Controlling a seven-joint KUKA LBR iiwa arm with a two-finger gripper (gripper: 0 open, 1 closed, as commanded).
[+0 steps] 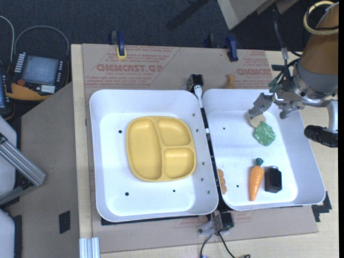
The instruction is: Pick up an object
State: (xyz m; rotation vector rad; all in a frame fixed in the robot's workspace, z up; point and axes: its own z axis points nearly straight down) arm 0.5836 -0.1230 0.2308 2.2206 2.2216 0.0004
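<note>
Bench board spreads widest under everything, its brown face showing past both bins at the far edge and along the near edge. On it the left bin holds a yellow divided plate near its middle, with bare white floor ringing the plate on all sides and most of it toward the near rim. The right bin sits just beside it, their rims meeting along a dark seam. My arm comes in over the right bin's far right corner, and my gripper hangs over the far part of that bin with its two fingers spread apart and nothing between them. A green leafy toy lies just near of the fingers, well clear of the walls. Farther toward the near rim an orange carrot lies lengthwise, and a small black block rests just beside it on the right. The left half of that bin's floor is open white.
</note>
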